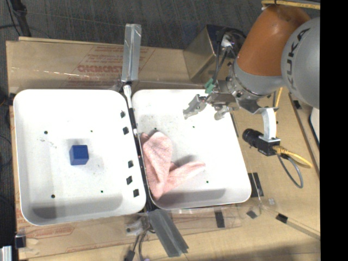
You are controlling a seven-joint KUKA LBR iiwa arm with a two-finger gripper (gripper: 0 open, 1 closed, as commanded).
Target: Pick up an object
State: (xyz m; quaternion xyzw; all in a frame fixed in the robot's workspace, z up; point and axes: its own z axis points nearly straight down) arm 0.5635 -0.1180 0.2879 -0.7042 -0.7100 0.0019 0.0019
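The arm (272, 42) reaches in over the right-hand bin (228, 162), and its claw (206, 105) hangs above that bin's far half with nothing between the fingers; they look spread apart, one tip pointing toward the bin's middle and the other nearer the wrist. Two things could be picked: a pink cloth (163, 165) lying crumpled in the near left part of the same bin, one edge against the wall beside the divider, and a small blue cube (79, 154) sitting alone on the floor of the left-hand bin (32, 118), well apart from the claw. By the look of it, this is the approach step, before any descent or closing. The cloth seems the likelier target, being nearer. The next move calls for bringing the claw toward the near left over a raised fold of the cloth, lowering until the fingers straddle it, then closing. A flat patch of cloth may slip out.
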